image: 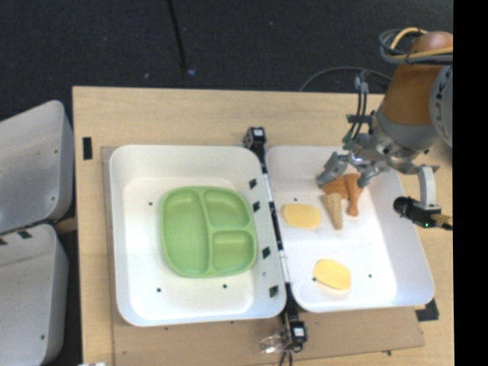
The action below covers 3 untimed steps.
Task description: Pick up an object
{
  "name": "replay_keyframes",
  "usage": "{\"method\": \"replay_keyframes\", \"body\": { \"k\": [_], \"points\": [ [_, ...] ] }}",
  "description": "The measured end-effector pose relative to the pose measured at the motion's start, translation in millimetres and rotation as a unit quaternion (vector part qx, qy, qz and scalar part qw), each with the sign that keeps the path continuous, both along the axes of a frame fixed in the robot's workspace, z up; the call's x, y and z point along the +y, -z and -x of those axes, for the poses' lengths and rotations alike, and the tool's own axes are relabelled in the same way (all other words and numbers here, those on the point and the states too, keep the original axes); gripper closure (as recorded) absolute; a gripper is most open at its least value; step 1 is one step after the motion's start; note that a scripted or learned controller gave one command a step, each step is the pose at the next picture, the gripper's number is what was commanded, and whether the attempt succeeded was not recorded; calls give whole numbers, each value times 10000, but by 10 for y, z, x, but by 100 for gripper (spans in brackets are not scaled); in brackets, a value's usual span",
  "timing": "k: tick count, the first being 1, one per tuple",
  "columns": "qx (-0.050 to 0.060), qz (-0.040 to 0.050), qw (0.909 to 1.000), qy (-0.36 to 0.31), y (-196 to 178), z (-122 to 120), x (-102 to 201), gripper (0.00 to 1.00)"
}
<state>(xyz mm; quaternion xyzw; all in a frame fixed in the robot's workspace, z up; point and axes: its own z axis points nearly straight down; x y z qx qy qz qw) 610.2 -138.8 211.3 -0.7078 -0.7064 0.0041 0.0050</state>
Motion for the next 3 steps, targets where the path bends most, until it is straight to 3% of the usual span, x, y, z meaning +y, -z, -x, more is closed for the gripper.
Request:
{"method": "replay_keyframes", "body": {
  "k": [1, 3],
  "points": [
    [-71, 11, 10000, -16, -84, -29, 1, 0],
    [-54, 15, 10000, 0, 938, -37, -110, 0]
  ]
}}
